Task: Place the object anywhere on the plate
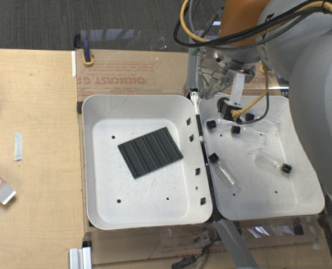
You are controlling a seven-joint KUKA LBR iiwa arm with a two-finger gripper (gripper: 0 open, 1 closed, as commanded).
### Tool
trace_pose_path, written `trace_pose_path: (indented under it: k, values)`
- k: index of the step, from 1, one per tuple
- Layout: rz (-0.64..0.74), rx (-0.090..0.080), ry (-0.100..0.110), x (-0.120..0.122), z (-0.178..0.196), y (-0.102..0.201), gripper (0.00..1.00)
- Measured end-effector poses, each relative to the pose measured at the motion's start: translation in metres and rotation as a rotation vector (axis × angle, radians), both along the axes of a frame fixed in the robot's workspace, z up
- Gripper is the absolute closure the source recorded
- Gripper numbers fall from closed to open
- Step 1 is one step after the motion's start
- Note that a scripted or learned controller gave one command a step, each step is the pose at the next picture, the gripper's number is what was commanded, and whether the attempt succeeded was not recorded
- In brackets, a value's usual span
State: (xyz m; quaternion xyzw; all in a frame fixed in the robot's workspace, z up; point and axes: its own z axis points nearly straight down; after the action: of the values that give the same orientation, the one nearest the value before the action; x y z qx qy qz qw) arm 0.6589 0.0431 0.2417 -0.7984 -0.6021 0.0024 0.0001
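Gripper (pixel 212 83) hung over the right bin (pixel 300 200), at its 11 o'clock corner. Open or closed: couldn't tell. One black-capped clear tube (pixel 270 162) lay near that bin's centre and another tube (pixel 225 174) at 8 o'clock. The ribbed black plate (pixel 150 151) sat mid left bin (pixel 98 206).

Two bins (pixel 92 150), one plate (pixel 150 152), four tubes (pixel 268 162)

Locate the gripper (pixel 221 87) at 12 o'clock of the right bin (pixel 303 198). A black-capped tube (pixel 271 163), apparently clear plastic, lies just off centre toward 4 o'clock. In the left bin (pixel 93 172), you see the black ribbed plate (pixel 150 151) lying centred and skewed.
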Motion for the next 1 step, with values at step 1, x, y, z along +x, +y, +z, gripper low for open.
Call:
trace_pose_path:
  k: [1]
  values:
    - [0.519, 0.002, -0.001, -0.0077, 0.052, 0.029, 1.0]
